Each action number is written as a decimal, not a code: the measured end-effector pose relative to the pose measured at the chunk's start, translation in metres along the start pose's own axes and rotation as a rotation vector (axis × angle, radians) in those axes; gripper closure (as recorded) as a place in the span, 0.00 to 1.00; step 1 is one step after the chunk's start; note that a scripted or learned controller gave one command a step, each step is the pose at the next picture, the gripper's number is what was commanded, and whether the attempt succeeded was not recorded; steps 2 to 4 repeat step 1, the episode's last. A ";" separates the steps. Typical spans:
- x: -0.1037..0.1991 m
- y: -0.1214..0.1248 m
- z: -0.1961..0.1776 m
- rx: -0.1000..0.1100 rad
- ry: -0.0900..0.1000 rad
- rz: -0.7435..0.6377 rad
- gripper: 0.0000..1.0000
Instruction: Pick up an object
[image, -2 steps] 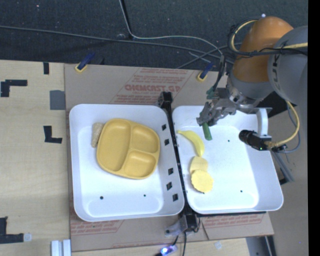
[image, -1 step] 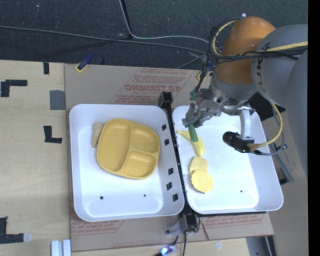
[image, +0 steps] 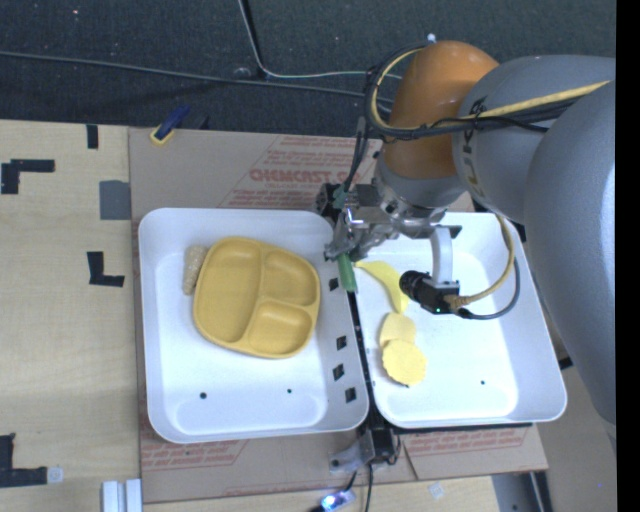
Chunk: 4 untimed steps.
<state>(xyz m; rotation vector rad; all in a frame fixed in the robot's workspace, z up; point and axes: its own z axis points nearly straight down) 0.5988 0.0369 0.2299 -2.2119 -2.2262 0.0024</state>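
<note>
While hovering at inner edge of right white plastic bin (image: 520, 400), my gripper (image: 345, 262) is hanging just beside curved yellow banana-shaped toy (image: 388, 282); finger state — cannot tell.

The tan block (image: 193, 269) lies half hidden under the yellow tray (image: 256, 297); the arm (image: 560, 150) is cut off at right.
</note>
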 end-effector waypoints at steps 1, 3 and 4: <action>0.042 -0.020 0.002 0.000 -0.001 0.001 1.00; 0.042 -0.020 0.002 0.000 -0.001 0.001 1.00; 0.042 -0.020 0.002 0.000 -0.001 0.001 1.00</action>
